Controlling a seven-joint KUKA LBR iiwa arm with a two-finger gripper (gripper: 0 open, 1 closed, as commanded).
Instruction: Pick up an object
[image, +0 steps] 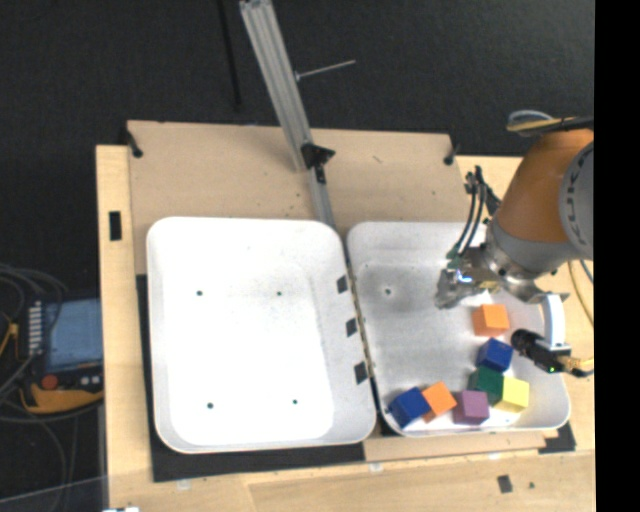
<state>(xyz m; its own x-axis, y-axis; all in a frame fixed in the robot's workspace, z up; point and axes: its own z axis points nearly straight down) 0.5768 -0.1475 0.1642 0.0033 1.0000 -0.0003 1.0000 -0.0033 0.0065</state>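
While the grey arm with the orange band (540, 195) reached in over the right shallow white bin (400, 270), its end effector (452, 288) hung above the bare upper floor of that bin, and whether it was wide or narrow could not be told at this slant; nothing showed in its grasp. The likely targets lay toward the bin's near right corner: an orange foam cube (490, 319) just beside the wrist, a blue cube (495, 355), a green cube (488, 382) and a yellow cube (515, 392) packed together, and along the near wall a second blue cube (409, 405), a second orange cube (439, 398) and a purple cube (472, 406), these touching or nearly so. The left shallow white bin (240, 330) sat alongside on the wooden bench (300, 160). The risk, judging from this, was a descent onto bare plastic away from every cube, or, within the cluster, a neighbour getting nudged so the chosen cube slipped free.
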